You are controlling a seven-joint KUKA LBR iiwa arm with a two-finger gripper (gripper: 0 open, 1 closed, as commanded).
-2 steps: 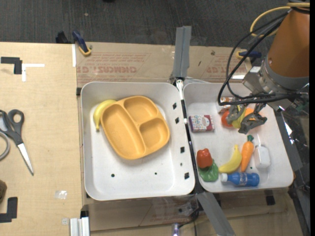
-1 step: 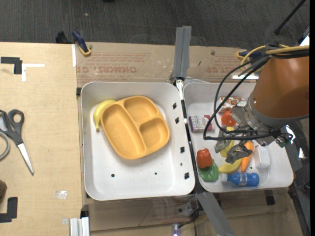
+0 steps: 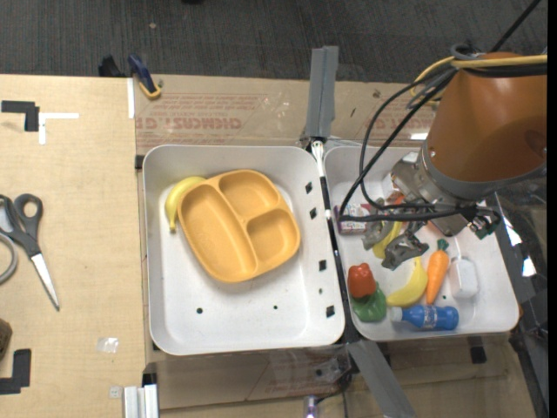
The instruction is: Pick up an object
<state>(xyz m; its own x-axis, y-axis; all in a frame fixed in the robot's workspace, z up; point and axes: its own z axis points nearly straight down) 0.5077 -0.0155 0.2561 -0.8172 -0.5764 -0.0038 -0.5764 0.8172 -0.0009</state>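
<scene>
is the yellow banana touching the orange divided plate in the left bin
Touching. The camera view shows the banana tucked against the divided plate's upper-left rim, no gap between them.

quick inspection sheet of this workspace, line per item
surface: wooden bench bearing two white bins, left bin and right bin, side by side
job's things: in the right bin a red and green pepper, banana, carrot, blue bottle, white piece
clutter: yellow divided plate in the left bin, a second banana tucked at its left edge; scissors on the bench
grippers: gripper low in the right bin above the toys, finger state cannot tell
cables: black cables looping off the arm
surroundings: dark floor beyond the bench; blue clamp at its back edge
</scene>
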